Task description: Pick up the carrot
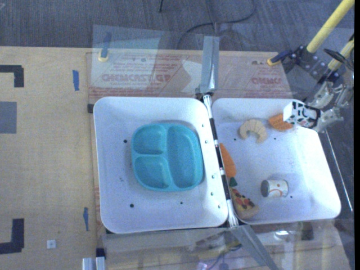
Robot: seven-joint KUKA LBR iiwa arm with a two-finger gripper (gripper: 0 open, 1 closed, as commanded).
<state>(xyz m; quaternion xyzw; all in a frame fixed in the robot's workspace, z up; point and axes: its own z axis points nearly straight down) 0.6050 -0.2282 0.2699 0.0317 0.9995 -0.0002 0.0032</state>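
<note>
Here the gripper (329, 108) sits at the far right corner of the right bin (315, 207); whether it is clenched or released cannot be told. The carrot (226, 160) lies well to its left and nearer the camera, along that bin's left wall. A croissant (253, 129) and an orange piece (279, 122) lie just left of the gripper. The blue divided plate (167, 157) rests in the left bin (112, 207), far to the left.
</note>
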